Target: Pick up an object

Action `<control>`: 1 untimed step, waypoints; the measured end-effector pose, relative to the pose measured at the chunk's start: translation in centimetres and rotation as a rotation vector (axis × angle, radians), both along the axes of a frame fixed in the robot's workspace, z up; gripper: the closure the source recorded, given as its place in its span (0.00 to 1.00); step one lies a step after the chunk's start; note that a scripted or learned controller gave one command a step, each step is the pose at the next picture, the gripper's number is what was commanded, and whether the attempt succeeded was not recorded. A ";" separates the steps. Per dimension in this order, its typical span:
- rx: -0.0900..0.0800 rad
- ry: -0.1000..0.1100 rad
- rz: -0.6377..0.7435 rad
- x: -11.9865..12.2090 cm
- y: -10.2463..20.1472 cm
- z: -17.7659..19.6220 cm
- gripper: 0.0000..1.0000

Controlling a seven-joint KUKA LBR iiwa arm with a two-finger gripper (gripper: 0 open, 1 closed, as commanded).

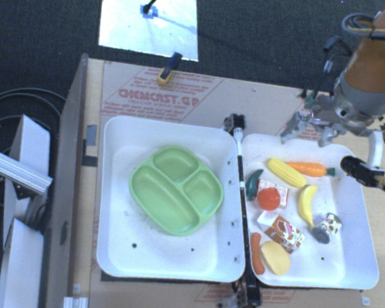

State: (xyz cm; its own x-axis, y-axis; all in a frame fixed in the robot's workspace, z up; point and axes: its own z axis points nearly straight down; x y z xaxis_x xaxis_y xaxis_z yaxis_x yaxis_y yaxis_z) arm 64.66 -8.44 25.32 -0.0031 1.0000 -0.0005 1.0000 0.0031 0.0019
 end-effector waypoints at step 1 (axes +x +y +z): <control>0.000 0.004 -0.004 -1.4 -3.2 -5.6 0.00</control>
